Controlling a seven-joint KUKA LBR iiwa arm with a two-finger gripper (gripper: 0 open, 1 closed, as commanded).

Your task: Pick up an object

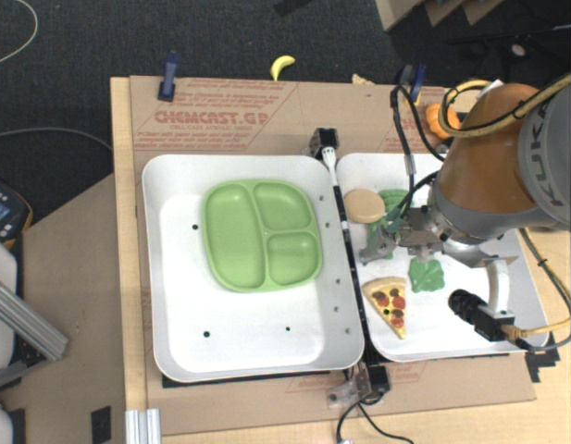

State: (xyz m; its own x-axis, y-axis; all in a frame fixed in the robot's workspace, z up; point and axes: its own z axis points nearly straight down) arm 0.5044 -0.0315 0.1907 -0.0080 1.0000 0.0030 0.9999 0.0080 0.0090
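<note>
In the right bin [452, 340] lie a tan round bun [365, 204], a toy pizza slice [390, 303] and two green leafy pieces. One leafy piece [393, 200] is partly hidden behind my gripper; the other [427, 274] lies under the wrist. My gripper [385, 239] hangs low over the bin's left half, just below the bun and above the pizza slice. I see nothing held in it. The arm's grey and orange body covers the bin's back right.
The left bin [174, 322] holds a light green divided plate [263, 234]. A black ridge [341, 220] separates the bins. A black connector with cables [475, 311] sticks out of the arm over the right bin's front. A small yellow banana [282, 65] lies beyond the cardboard.
</note>
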